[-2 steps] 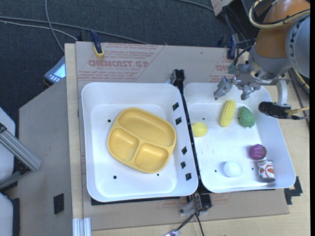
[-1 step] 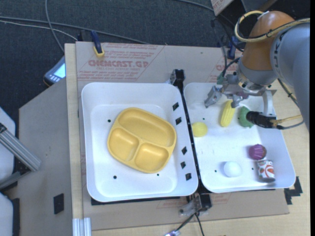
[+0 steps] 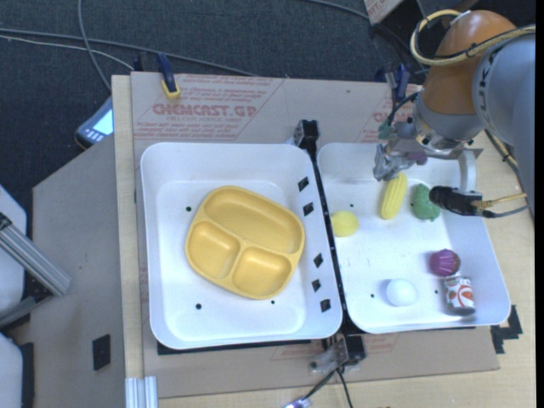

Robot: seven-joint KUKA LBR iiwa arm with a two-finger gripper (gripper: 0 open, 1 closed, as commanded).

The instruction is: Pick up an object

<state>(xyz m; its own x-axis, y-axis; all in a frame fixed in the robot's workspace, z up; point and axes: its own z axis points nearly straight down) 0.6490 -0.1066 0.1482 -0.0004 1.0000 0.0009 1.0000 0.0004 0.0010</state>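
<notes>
The right bin [image 3: 484, 228] holds several small objects: a yellow corn cob [image 3: 393, 198], a green lumpy piece [image 3: 424, 202], a small yellow ball [image 3: 344, 223], a purple piece [image 3: 444, 263], a white ball [image 3: 400, 292] and a small red and white can [image 3: 460, 295]. My gripper [image 3: 392, 167] hangs low at the far end of the right bin, right at the upper tip of the corn cob. The wrist above it hides how it meets the cob. The green piece lies just to its right.
A yellow divided plate [image 3: 245, 240] lies in the left bin [image 3: 161, 228]. A black divider with clips [image 3: 316, 219] runs between the bins. The arm's orange band [image 3: 463, 58] and a yellow cable [image 3: 501, 202] hang over the right bin's far right corner.
</notes>
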